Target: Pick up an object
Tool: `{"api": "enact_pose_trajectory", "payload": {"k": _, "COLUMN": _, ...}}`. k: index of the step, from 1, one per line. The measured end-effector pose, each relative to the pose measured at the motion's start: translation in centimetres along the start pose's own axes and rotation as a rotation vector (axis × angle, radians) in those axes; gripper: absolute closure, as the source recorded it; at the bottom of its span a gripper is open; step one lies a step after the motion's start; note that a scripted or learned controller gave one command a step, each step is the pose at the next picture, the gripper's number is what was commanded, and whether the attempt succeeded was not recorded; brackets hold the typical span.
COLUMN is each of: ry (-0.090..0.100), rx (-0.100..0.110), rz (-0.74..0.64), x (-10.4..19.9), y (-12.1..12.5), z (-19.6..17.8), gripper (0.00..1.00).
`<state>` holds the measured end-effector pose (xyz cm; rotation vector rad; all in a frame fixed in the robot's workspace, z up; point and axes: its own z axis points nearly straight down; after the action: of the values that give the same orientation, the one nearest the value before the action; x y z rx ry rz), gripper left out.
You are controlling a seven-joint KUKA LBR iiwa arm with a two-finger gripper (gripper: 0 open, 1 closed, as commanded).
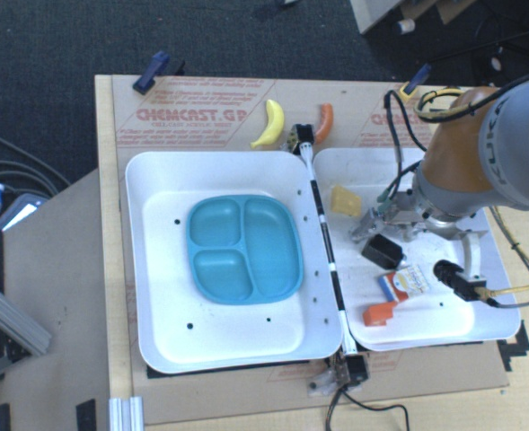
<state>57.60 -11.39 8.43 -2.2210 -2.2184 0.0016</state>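
My gripper [373, 224] hangs low over the left part of the right bin [489, 323], reaching in from the grey arm with the orange band [453, 155]. A pale yellow block [345, 201] lies just to its upper left. Close below it and to the right, a small black block [383, 251] rests tilted on the bin floor. Further toward the front lie a white, orange and blue packet [407, 283] and a small orange piece [379, 313]. I see nothing between the fingers.
The left bin [156, 330] holds a blue divided plate [244, 247]. Behind the bins, on the board, lie a yellow banana [268, 124] and an orange object [324, 122]. A blue clamp [152, 72] sits at the board's back left corner.
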Motion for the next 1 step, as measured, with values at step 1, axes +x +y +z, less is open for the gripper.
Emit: {"api": "enact_pose_trajectory", "payload": {"k": 1, "ry": 0.000, "rx": -0.002, "rz": 0.001, "x": 0.00, "y": 0.05, "z": -1.01, "gripper": 1.00}}
